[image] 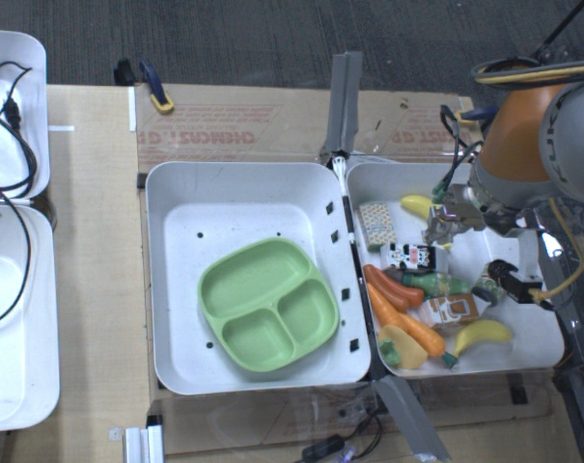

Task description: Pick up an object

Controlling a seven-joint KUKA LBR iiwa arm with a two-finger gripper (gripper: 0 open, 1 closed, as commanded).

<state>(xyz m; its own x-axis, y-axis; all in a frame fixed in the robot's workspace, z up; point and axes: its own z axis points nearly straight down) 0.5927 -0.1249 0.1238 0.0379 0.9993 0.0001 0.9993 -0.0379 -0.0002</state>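
The grey arm with its orange band reaches in from the right over the right-hand shallow white bin (552, 350), and its two-finger gripper (440, 228) hangs low over the upper part of that bin, just beside a small yellow rounded toy (416, 205) near the back wall; I cannot tell from this slanted view how the gripper is set, nor whether anything sits in it. No object is clearly lifted, so I judge the step in hand to be the approach or descent before a grasp. Candidates lie crowded below: a speckled pale rectangular sponge-like block (376, 224), a small black-and-white figure (412, 255), a long orange plastic carrot (407, 318), a red sausage-shaped toy (396, 288), and a yellow plastic banana (480, 335) at the front. The left white bin (166, 258) bears 1 green 3-compartment plastic plate (266, 304). The next move likely calls for settling on 1 piece, probably the yellow toy nearest the gripper, closing on it squarely and rising without snagging neighbours
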